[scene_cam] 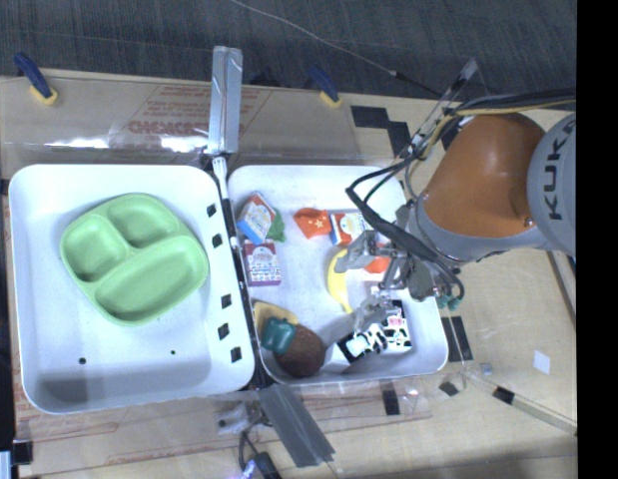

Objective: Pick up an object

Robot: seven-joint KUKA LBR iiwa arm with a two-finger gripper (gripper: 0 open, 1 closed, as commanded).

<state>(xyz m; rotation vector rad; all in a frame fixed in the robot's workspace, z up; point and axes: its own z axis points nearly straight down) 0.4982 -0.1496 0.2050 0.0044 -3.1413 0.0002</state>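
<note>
End effector [380, 292], finger state not discernible, hangs low in the right bin [289, 180]. Just below it: black-and-white toy [380, 340]. Just left: yellow banana [338, 277]. Farther left: brown coconut [301, 352], small cartons [257, 220]. Farthest: green divided plate [134, 257], left bin [39, 267].

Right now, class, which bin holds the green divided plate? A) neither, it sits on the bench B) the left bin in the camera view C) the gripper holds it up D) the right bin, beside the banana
B: the green divided plate lies flat in the left bin, alone, while the gripper works over the right bin among the small items.
</note>
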